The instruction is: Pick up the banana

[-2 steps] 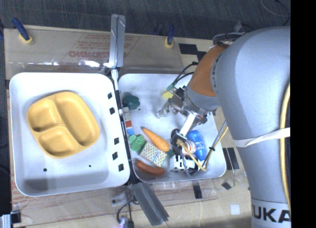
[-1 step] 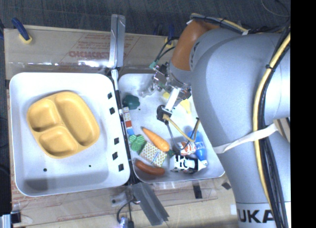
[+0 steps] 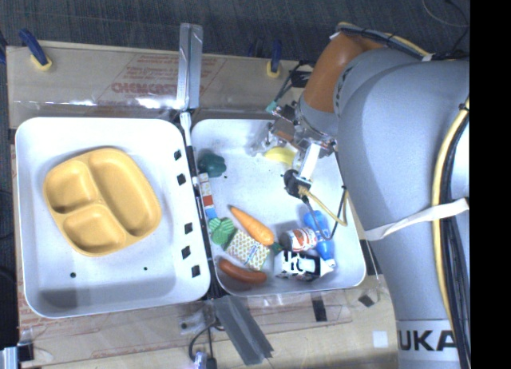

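As end effector [image 3: 275,137] hovered over small yellow banana [image 3: 279,153], approach step; grip state unreadable; next: descend, close.

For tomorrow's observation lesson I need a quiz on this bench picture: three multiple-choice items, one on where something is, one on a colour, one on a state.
1. Where is the yellow divided tray?
A. In the left bin
B. In the right bin
C. On the floor

2. What colour is the carrot?
A. Blue
B. Orange
C. White

3. How does the hot dog lie in the right bin?
A. Flat along the near wall
B. On the tray
C. Upright in a cup

Answers: 1 A, the tray rests in the left bin. 2 B, it is plainly orange. 3 A, it lies lengthwise by the bin's near edge.
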Motion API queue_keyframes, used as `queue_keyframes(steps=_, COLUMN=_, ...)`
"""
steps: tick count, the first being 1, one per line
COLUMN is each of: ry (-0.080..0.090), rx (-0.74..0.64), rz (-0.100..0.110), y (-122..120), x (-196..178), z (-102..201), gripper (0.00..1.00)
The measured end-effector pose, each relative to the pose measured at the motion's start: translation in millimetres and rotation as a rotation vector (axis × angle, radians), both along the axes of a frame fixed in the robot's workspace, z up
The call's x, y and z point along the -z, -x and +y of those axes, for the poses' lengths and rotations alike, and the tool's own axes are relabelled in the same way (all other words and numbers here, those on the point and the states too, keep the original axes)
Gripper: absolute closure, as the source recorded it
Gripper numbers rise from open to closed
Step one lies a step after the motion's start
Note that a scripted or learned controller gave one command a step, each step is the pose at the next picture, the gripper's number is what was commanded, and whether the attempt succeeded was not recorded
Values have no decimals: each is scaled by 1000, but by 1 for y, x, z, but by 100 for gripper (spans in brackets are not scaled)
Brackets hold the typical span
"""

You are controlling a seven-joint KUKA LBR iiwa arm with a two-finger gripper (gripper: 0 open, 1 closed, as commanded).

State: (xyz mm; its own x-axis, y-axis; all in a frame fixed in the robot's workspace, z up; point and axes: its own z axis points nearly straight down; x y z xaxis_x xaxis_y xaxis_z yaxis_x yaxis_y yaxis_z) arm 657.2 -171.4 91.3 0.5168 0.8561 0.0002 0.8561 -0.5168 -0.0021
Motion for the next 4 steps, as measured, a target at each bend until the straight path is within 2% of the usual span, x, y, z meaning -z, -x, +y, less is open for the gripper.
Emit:
queue_keyframes(steps=1, ry=-1, rx=-11, rz=3, y=-1, x=-9, z=4, gripper=100)
queue_keyframes(steps=2, ry=-1, rx=358, rz=7, y=59, x=-36, z=9, gripper=100)
queue_keyframes(steps=3, ry=1, rx=525, rz=4, y=35, x=-96, z=68, gripper=100)
queue_keyframes(steps=4, ry=2, rx=755, rz=9, y=97, x=2, z=60, gripper=100)
